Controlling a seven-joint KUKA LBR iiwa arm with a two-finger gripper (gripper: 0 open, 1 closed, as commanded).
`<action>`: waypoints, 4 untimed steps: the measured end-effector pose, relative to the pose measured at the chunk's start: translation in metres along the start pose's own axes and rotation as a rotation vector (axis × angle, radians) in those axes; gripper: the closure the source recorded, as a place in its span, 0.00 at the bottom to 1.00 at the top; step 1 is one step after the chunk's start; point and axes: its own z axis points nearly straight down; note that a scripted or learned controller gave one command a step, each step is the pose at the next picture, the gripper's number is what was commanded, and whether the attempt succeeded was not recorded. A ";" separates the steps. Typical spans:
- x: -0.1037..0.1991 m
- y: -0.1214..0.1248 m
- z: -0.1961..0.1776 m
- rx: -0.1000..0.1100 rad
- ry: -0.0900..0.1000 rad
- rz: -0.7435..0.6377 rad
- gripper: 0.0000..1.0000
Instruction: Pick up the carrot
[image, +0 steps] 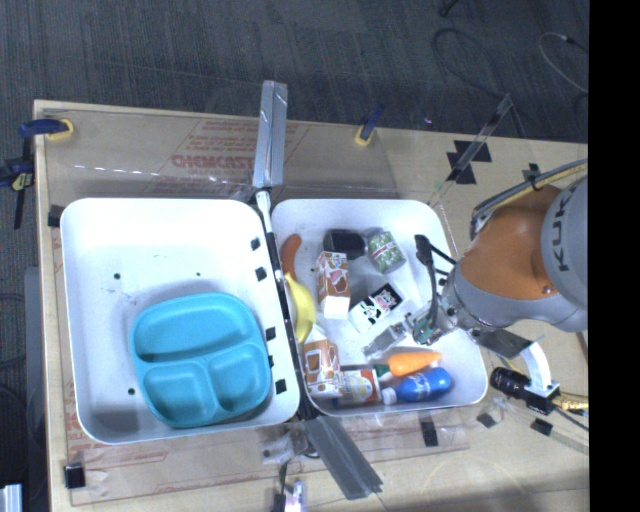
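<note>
Nearest you, the blue bottle (425, 384) lies touching the carrot (412, 362) in the right bin (447, 232). Gripper (428, 325) state: cannot tell. Treat the carrot as light, stiff, smooth; grasp across its middle.

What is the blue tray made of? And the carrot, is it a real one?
The blue tray looks like smooth moulded plastic: one even blue, rounded edges, three pressed-in compartments, a soft sheen. The carrot is probably a plastic toy too, since its orange is very even and its surface looks smooth, though the picture is too small to be sure. The bin under the tray looks like shiny white plastic.
</note>
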 end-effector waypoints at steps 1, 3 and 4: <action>-0.001 0.000 -0.018 -0.003 -0.002 -0.021 0.00; -0.005 0.008 -0.025 -0.004 -0.004 -0.082 0.00; 0.000 0.001 -0.025 -0.001 0.000 -0.104 0.00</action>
